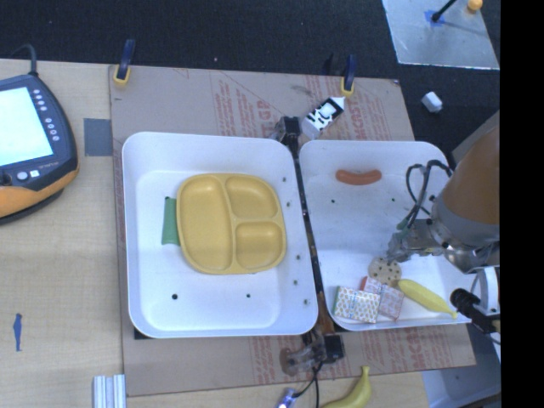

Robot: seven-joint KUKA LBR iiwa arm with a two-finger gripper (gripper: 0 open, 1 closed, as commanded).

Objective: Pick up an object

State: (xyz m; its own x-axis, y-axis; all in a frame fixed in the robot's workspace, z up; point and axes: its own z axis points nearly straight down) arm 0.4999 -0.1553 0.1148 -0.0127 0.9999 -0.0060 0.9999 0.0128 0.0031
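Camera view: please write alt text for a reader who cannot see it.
The grey arm reaches into the right white bin, its claw above a yellow banana, two patterned packets and a sausage. The left bin holds a yellow divided tray.

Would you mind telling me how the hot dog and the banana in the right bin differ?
The hot dog is reddish brown, while the banana is yellow. The hot dog lies alone near the far wall of the right bin, level across the view; the banana lies at the near right corner, slanting, next to a patterned packet and close to the gripper. Both are slim, elongated toy foods lying flat.
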